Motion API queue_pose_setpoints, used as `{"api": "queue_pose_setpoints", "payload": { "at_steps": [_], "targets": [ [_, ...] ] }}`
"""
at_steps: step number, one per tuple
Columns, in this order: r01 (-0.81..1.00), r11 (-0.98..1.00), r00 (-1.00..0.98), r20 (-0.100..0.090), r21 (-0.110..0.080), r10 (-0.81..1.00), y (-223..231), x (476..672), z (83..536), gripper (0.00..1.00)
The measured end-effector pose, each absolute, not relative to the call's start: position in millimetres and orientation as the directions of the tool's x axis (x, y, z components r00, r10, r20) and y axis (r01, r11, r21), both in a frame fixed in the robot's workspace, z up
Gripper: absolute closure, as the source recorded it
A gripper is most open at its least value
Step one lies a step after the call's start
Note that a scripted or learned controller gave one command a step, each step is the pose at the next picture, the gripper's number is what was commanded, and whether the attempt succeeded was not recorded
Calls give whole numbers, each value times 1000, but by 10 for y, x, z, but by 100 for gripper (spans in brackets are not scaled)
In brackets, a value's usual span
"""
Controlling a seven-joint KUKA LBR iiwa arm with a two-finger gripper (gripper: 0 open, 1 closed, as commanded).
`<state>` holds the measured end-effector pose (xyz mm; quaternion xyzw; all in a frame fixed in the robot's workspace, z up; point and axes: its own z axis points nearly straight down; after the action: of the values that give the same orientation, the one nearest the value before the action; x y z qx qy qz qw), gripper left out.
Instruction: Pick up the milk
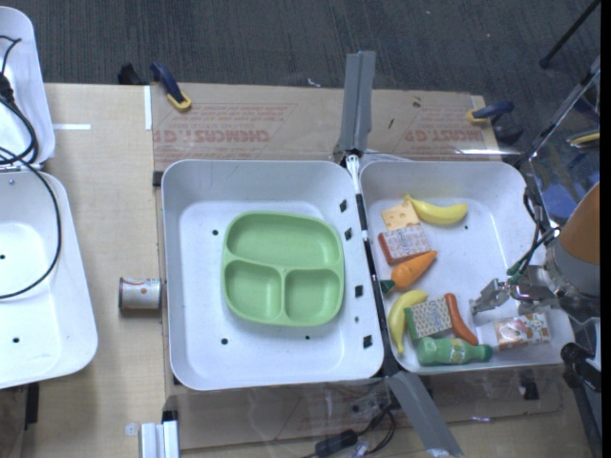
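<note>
The milk [522,331], a small white carton with pink and orange print, lies on its side in the front right corner of the right bin [496,191]. My gripper [487,296] hovers just above and to the left of the carton, its metal fingers pointing left. They stand open with nothing between them. The grey arm enters from the right edge, and its orange band [584,227] shows there.
The right bin also holds a banana [437,212], a cheese wedge [399,216], a red box [405,243], a carrot [413,269], a second banana [400,314], a patterned box [431,318], a red sausage [459,319] and a green bottle [451,352]. A green divided plate [284,268] fills the left bin.
</note>
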<state>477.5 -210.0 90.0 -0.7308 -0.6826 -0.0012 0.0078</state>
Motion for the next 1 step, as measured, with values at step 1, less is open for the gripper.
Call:
{"api": "queue_pose_setpoints", "payload": {
  "at_steps": [1],
  "targets": [
    [995, -98, 98, 15, -7, 995, -2101, 4787, 902, 0]
  ]
}}
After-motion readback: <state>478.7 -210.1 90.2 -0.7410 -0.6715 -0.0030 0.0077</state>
